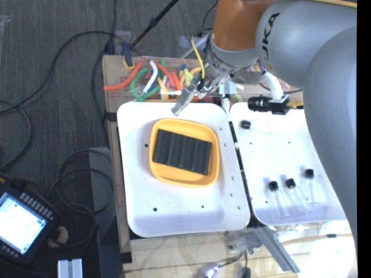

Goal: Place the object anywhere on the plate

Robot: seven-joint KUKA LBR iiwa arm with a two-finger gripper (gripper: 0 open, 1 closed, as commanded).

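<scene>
Surroundings: dark grey carpet with black cables at 9 to 11 o'clock; a lit tablet [20, 223] lies at 8 o'clock.
Bench: wooden bench [116, 74] carries two shallow white bins side by side, with a tangle of coloured cables [152, 79] along its far edge at 12 o'clock.
Left bin: left bin [174, 213] holds a yellow plate [157, 168] toward its far half.
Plate contents: a dark ridged rectangular object [182, 152] lies flat on the plate, covering most of its middle, long side running 9 to 3 o'clock.
Right bin: right bin [272, 149] holds small black-capped clear vials; three [289, 184] sit near its 4 o'clock corner, one small black piece [246, 124] near its 11 o'clock corner.
Arm: grey arm with orange band [237, 16] fills the 1 to 4 o'clock part of the view.
Gripper: gripper [184, 102] hangs over the far rim of the left bin, at 12 o'clock from the plate, apart from the dark object; whether it is spread or pressed together cannot be told.
</scene>
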